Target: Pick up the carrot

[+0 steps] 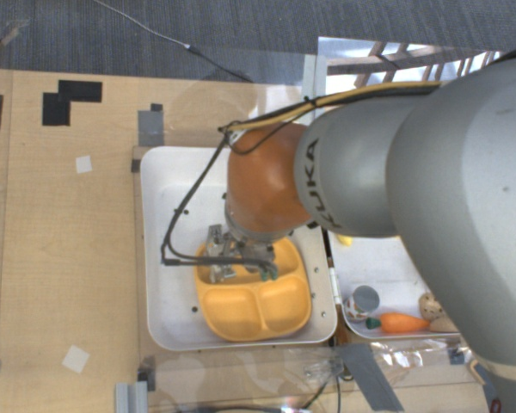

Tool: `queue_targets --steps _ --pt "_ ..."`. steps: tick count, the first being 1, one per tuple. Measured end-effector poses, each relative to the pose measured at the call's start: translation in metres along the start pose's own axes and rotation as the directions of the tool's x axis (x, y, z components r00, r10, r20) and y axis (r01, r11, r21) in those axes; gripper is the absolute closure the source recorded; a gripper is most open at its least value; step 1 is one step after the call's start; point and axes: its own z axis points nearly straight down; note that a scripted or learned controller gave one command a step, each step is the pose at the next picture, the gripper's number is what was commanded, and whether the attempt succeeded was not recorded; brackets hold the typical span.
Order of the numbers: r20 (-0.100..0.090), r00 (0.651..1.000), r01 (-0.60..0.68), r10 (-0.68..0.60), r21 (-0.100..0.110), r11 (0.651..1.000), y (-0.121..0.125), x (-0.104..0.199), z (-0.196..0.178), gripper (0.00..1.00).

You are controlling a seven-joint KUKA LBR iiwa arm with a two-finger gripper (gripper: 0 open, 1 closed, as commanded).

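The orange carrot (pixel 402 323) with a green stub lies near the front edge of the right bin (pixel 394 275), partly under the arm's grey bulk. My gripper (pixel 237 268) hangs from the orange wrist band (pixel 262 183) over the left bin (pixel 168 256), low above the back half of a yellow divided tray (pixel 256 311). It is well to the left of the carrot, across the wall between the bins. Nothing shows held in it.
A small grey cup (pixel 363 300) stands just left of the carrot, and a speckled beige object (pixel 430 305) sits to its right. A yellow scrap (pixel 344 241) lies by the divider. The arm covers much of the right bin. Black cables loop over the left bin.
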Motion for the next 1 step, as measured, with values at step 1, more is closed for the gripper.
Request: queue_targets --steps 1 --pt "-0.009 0.987 0.159 -0.159 0.002 0.987 -0.006 -0.0535 -0.0869 1.0"
